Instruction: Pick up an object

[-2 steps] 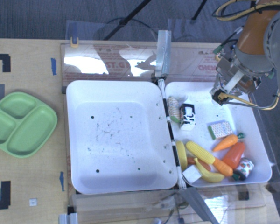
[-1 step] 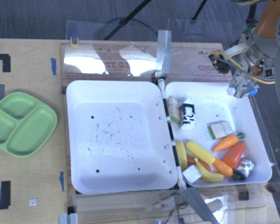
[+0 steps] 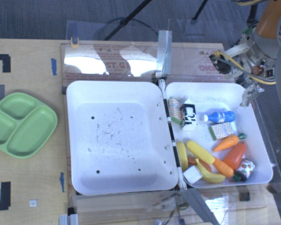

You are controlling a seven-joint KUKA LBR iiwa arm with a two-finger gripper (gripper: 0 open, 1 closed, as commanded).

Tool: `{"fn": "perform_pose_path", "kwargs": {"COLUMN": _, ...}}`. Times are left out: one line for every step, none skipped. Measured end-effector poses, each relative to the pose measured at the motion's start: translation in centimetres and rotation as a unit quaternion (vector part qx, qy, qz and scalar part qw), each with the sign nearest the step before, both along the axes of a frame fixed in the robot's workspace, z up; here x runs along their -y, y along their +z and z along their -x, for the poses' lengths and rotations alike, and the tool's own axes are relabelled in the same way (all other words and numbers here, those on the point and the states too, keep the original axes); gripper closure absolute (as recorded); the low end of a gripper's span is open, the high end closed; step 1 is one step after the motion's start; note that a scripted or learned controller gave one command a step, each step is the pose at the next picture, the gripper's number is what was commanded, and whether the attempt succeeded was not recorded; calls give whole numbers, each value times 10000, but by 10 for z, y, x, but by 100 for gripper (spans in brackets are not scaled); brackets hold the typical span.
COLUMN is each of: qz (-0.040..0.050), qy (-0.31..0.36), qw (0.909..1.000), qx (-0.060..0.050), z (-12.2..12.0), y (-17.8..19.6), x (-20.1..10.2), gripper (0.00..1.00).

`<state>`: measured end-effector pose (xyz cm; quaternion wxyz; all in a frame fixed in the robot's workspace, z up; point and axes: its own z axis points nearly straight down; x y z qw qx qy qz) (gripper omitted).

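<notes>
Tool [image 3: 249,95] at upper right of the frame, hanging over the far right corner of the right bin [image 3: 264,146]. Pale finger piece visible just at the bin rim; whether clenched or released, cannot tell. Nothing seen between its parts. Arm [image 3: 267,32] above it, grey with orange band, yellow cable looped at the top edge.

Right bin, nearest the tool outward: blue bottle [image 3: 221,116] lying on its side, white cap toward the left. Just below it a small checked packet [image 3: 221,131]. Left of the bottle a black-and-white box [image 3: 189,115], and beside that, against the divider, a striped roll [image 3: 174,108]. Lower down: carrot [image 3: 226,143], red pepper [image 3: 235,155] touching it, a round spotted item [image 3: 246,167] at the lower right corner. Corn cob [image 3: 200,150] lies diagonally mid-bin, a second orange carrot [image 3: 221,166] below it, banana [image 3: 210,173] along the near edge, white block [image 3: 192,174] at the lower left corner. All objects lie in the bin, apart from the tool.

Left bin [image 3: 84,97] in centre frame, scuffed floor.

Far left on the surface [image 3: 33,55]: green divided plate [image 3: 21,124], three compartments.
</notes>
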<state>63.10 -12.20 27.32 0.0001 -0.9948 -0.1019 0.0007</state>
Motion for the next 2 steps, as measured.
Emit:
{"fn": "perform_pose_path", "kwargs": {"qz": -15, "qy": 1876, "qw": 9822, "qx": -10, "z": 23, "y": -103, "x": -29, "gripper": 0}}
{"fn": "perform_pose_path", "kwargs": {"qz": -18, "qy": 1874, "qw": 9823, "qx": -6, "z": 23, "y": -93, "x": -30, "gripper": 100}}
